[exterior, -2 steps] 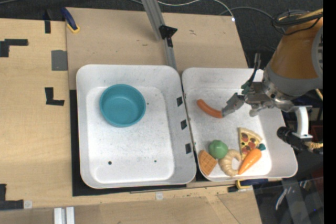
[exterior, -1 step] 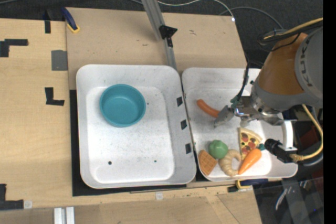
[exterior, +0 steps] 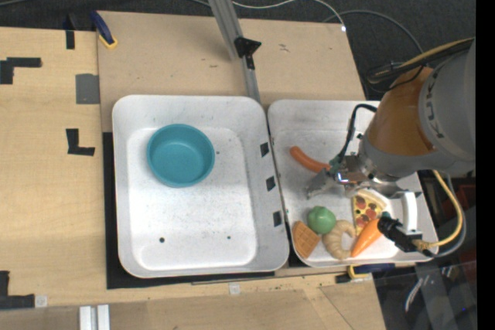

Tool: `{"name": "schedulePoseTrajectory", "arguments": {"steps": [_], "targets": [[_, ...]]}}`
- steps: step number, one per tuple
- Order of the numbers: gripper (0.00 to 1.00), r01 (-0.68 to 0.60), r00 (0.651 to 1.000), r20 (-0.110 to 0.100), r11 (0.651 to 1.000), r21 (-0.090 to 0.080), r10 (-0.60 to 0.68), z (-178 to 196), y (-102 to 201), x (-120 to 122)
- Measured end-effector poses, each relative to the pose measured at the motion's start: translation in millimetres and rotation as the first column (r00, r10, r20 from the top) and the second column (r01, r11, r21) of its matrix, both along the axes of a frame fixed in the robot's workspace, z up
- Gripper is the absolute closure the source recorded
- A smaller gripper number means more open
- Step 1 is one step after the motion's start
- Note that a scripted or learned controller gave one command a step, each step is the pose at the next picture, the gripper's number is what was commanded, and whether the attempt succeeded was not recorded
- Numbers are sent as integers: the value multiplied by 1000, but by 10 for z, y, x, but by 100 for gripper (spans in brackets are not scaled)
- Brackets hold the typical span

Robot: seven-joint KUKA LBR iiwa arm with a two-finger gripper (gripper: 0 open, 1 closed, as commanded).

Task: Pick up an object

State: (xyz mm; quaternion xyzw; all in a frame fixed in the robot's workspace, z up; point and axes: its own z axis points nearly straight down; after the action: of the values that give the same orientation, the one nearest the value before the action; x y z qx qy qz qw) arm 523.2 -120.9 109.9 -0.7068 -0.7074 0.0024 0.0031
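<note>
While the grey arm with its orange band reaches into the right bin, the metal pincer hangs low over the white speckled floor; I cannot tell if it is open or closed. Just above-left of the pincer lies a smooth orange sausage shape. Below it sit a round green ball, a waffle-textured wedge, a pale lumpy piece, a carrot and a pizza slice. Far left, a round teal bowl sits in the left bin.
</note>
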Motion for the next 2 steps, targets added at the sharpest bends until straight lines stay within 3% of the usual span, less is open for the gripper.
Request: {"name": "schedulePoseTrajectory", "arguments": {"steps": [1,2], "targets": [[100,-2,1000,3,1000,1,2,122,8,9],[100,-1,1000,10,1000,-1,1,549,-2,57]]}}
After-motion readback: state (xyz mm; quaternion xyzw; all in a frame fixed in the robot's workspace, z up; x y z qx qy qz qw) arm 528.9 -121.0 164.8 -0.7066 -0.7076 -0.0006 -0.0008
